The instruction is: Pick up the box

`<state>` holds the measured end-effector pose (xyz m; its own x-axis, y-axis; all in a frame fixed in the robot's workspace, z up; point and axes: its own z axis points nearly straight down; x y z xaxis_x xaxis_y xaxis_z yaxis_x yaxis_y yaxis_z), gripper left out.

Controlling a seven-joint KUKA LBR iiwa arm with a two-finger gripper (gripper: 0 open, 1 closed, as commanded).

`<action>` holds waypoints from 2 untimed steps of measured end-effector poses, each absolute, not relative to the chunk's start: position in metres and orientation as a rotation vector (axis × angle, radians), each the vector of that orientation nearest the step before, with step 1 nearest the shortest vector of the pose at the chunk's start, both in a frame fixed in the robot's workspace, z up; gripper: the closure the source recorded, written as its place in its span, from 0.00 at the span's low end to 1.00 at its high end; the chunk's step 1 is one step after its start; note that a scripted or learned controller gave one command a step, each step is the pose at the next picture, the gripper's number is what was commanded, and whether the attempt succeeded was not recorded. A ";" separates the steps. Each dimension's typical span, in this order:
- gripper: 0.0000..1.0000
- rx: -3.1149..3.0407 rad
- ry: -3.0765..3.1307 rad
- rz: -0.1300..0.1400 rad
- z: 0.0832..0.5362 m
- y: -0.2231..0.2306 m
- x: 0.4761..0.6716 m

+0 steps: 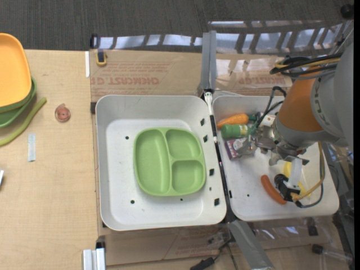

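Bench: pale wood top [50,207] on the left, a brown cardboard sheet [146,75] with upside-down print under the bins. Dark ribbed floor [140,10] beyond the far edge. A metal rail [270,35] runs behind the right bin [247,198].

The left bin [112,167] holds a green divided plate [169,162], lying flat near the middle.

In the right bin, the box [234,148], purplish with a shiny patch, lies in the far left part, near the bin's left wall. Just behind it lie a green cylindrical item [233,130] and a carrot [233,119]. A red-orange sausage shape [270,188] lies nearer the front.

The gripper [253,143] is low in the right bin, its tip just beside the box on the right.

Hard to read: the arm covers much of the right bin. Whether the gripper is spread or closed, and whether it touches the box, cannot be told. A yellow dish [11,66] stacked on a green one [19,114] is cut off by the left edge. Small pink round object [62,113] on the wood, too small to identify.
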<state>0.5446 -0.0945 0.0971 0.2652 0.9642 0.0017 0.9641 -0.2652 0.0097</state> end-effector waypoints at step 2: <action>0.00 1.606 2.703 -0.011 0.096 -0.105 0.617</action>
